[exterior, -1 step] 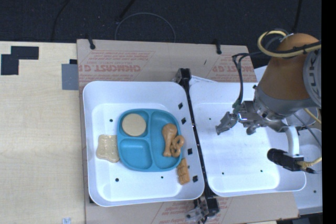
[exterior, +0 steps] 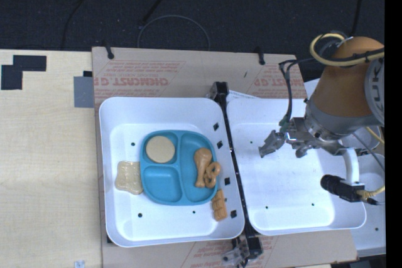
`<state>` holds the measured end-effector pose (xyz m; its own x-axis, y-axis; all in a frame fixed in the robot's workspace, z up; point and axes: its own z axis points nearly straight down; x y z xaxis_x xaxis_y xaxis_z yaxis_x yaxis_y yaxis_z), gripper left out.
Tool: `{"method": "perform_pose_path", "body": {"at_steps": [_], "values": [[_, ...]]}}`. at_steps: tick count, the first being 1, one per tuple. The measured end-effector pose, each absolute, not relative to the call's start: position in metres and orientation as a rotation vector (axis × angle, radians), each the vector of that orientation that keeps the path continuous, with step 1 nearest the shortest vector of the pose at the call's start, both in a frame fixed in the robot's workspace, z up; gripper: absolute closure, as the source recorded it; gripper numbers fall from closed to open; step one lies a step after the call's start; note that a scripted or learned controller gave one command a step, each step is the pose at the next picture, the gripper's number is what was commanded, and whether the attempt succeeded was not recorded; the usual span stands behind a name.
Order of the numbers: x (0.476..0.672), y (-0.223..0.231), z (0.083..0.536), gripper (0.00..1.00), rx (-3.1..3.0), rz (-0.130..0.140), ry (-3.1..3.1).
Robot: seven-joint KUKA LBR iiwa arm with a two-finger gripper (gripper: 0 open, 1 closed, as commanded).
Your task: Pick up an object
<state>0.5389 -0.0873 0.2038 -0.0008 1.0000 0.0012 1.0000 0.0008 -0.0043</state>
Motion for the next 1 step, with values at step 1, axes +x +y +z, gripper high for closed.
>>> {"method": "perform_pose_path", "body": {"at_steps": [1], "values": [[0.5421, -0.0920, 0.1424, 0.00, -2.217, 0.007, -2.217]]}}
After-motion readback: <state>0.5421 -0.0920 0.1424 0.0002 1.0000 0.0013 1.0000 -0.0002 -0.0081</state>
